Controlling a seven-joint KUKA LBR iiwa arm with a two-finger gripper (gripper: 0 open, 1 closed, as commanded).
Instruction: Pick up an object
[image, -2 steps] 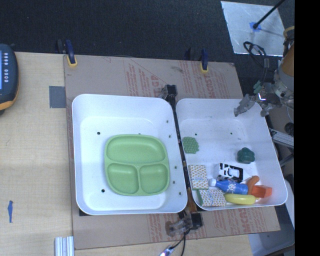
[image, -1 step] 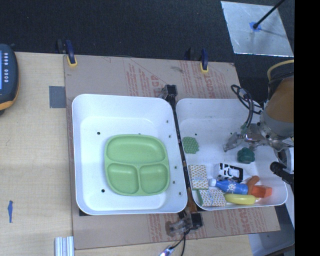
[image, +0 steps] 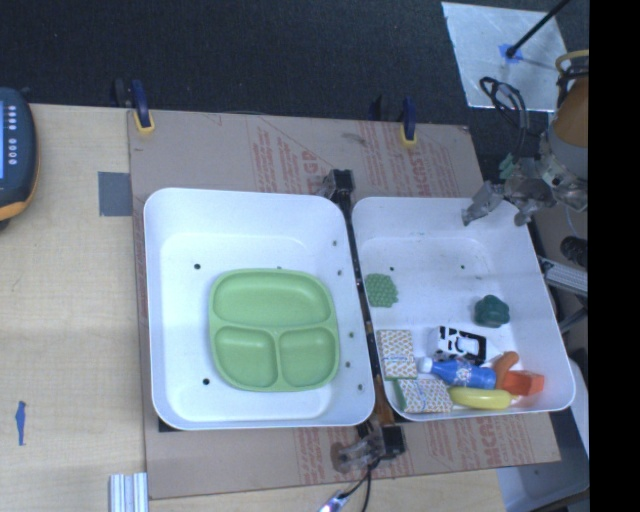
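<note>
The arm enters at the upper right of the frame, with only its wrist section and end effector (image: 497, 204) in view; the rest is cut off by the frame edge. The end effector hangs over the upper right corner of the right bin (image: 440, 245), its two fingers spread wide, one toward the left at the bin's rim and one toward the right. Nothing sits between them.

Cables and fittings around the wrist blur together, and the exact height of the fingers above the bin cannot be judged.

The objects lie clustered in the lower right of the right bin, well apart from the end effector. A yellow banana (image: 481, 398) lies along the bin's lower wall, long axis running left to right. Just above it a blue bottle (image: 462, 374) lies on its side, also left to right, white cap toward the left. An orange block (image: 521, 382) sits at the right end of the cluster. A dark green lump (image: 491, 310) rests apart, higher up. A green textured disc (image: 381, 290) lies near the bin's left wall.

The left bin (image: 180, 250) holds a green divided plate (image: 273, 328), lying flat.
</note>
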